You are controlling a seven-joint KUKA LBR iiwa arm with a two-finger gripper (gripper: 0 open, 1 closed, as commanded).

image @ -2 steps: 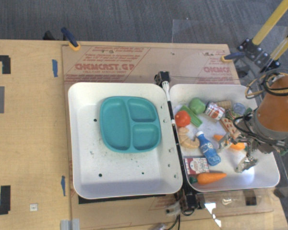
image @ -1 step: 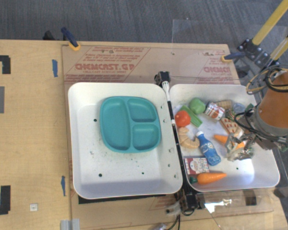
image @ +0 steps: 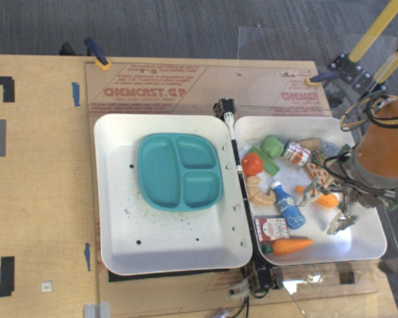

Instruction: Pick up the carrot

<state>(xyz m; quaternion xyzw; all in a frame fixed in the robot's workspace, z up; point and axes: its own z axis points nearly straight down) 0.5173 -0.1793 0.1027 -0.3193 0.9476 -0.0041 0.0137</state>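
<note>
carrot lies free at the near edge of the right bin, beside a red packet. further back the gripper hangs with fingers parted, holding nothing. approach step, i judge; next it must shift left and descend over the carrot.

camera view: one fixed camera, mounted above the table | facing: down at a slant, far edge and grey floor at top | range: mid-distance, both white bins whole: left bin, right bin | arm enters from right edge | overlap: none, single view
</note>
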